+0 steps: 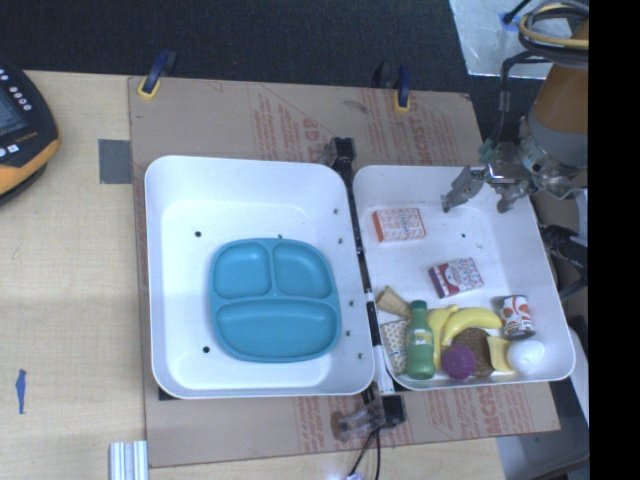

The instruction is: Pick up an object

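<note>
Red carton [399, 224] below-left of pincer [487, 193]

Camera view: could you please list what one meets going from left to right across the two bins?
Blue divided plate → green bottle → red-and-white packet → small can; the gripper hovers open above the right bin.

Arm [558, 103] enters from upper right — grey body, orange band above wrist, angled down and leftward. End effector [487, 196] low, two fingers [459, 190] spread wide apart — nothing held between them.
</note>
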`<state>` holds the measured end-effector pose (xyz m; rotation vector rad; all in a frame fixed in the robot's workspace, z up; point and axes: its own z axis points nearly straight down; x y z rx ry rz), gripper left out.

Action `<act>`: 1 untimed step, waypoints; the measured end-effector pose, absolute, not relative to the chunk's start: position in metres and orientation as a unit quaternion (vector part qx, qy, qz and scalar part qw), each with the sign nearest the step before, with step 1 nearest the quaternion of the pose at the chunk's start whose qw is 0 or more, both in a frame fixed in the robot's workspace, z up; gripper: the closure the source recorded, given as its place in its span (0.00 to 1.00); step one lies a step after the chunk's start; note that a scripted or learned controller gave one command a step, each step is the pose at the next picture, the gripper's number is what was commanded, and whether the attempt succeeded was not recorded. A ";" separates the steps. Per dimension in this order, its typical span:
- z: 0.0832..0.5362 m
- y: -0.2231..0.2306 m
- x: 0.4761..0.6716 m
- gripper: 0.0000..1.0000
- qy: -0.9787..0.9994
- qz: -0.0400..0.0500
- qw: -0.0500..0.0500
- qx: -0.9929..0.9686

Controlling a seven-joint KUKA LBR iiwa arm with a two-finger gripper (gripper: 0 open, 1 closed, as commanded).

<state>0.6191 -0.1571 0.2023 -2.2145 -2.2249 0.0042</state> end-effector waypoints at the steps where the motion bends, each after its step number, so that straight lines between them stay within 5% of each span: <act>1: 0.117 -0.158 0.543 0.00 -0.708 0.005 0.007 -0.706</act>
